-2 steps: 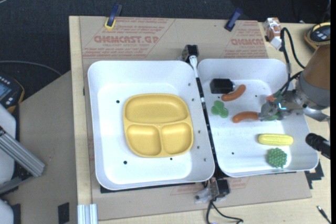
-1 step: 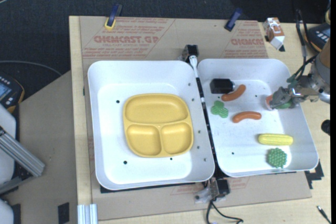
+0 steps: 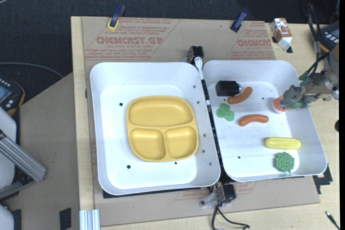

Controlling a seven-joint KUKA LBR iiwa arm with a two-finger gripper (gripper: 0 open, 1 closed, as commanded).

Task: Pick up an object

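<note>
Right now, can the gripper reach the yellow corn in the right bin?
Probably yes. The gripper hangs over the right bin, and the corn lies apart from the other items, nothing covering it.

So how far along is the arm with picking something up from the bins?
Nothing looks lifted yet. The gripper is down at the right bin's far right edge, against a small orange-red item; whether it has a grasp is unclear. The two sausages, corn and yellow tray lie untouched. Gripping and lifting remain.
</note>
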